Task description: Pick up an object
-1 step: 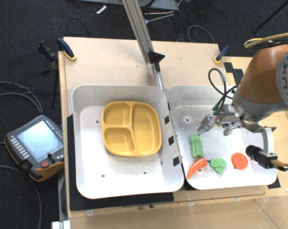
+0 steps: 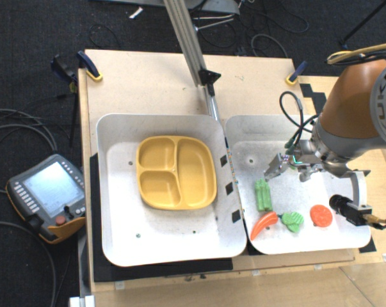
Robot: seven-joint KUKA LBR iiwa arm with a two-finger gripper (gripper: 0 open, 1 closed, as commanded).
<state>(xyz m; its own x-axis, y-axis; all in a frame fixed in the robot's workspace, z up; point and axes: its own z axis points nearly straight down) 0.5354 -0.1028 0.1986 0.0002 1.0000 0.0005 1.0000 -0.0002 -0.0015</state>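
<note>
Gripper (image 2: 287,173): positioned over the back half of the right-hand bin (image 2: 257,128) (right as the camera sees it); its fingers (image 2: 274,168) stand apart with nothing between them; they are clear of every item in the bin.

Items for picking, all in the front half of that same bin: a green ridged stick (image 2: 264,195) lies nearest the gripper, just in front of the finger on the view's left and apart from it, lengthwise front to back; an orange carrot (image 2: 264,224) lies just in front of the stick, slanted, close to the bin's front-left corner; a green leafy piece (image 2: 292,220) sits just beside the carrot's upper end (whether the two touch cannot be told); a red round piece (image 2: 321,215) lies near it on the view's right, apart from it.

Arm (image 2: 372,117): enters from the view's right, its orange band (image 2: 349,104) above the bin's right side.

Left-hand bin (image 2: 116,171): holds one yellow tray (image 2: 177,172) with three compartments, set flat near the middle.

Desk (image 2: 148,82): pale board bearing both bins side by side, their inner walls touching; clamps (image 2: 90,69) at the back corners; a slanted metal pole (image 2: 186,31) runs from the back down to the junction of the bins.

Floor (image 2: 26,75): dark, with cables; a handheld controller (image 2: 45,197) with a screen lies to the desk's left.
</note>
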